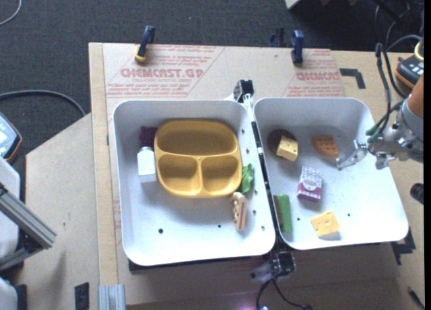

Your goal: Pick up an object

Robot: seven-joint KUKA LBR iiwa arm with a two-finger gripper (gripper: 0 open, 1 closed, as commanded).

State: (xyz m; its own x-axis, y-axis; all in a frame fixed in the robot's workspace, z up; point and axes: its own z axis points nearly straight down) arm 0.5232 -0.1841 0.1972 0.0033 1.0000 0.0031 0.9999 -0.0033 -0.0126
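The right bin [377,218] holds a cheese wedge [288,147] lying on a dark round piece, an orange waffle [325,145], a pink and white carton [310,184], a green stick [283,211] and a second yellow cheese wedge [326,224]. My gripper [366,157] hangs over the right bin's upper right part, just right of the waffle. Its fingers stand apart, open, and nothing sits between them. One silver fingertip [346,160] points toward the waffle.
The left bin [128,221] carries a yellow divided plate [199,157], a white bottle [146,164], a purple piece [148,133], a green piece [247,178] and a hot dog [239,211]. A ridge [259,160] divides the bins. Cables hang at the right.
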